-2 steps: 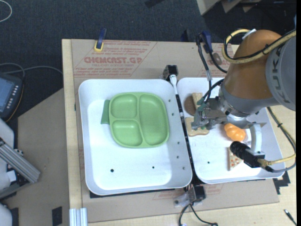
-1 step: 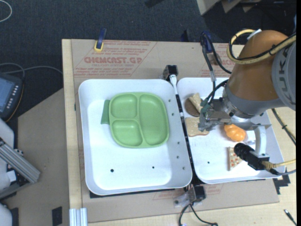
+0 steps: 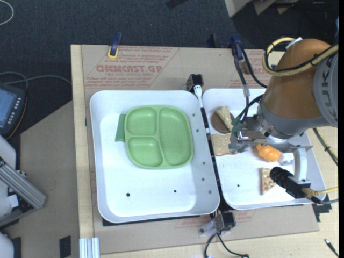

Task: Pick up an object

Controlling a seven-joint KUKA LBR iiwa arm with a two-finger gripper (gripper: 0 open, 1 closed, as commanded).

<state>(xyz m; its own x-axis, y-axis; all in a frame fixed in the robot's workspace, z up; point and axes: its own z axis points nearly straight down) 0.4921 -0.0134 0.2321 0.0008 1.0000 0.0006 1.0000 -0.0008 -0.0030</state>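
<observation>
gripper over right bin, tan piece just beside

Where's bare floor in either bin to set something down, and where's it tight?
Left bin: the whole near half below the green plate, plus a strip along its left. Right bin: one patch between the tan piece, the speckled wedge and the near wall. Crowded: its far half, with the gripper beside the brown piece and the orange piece.

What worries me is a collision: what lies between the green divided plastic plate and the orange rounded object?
In the camera view: the white bins' adjoining rims, a tan flat square piece, then the end effector, right beside the orange object.
</observation>
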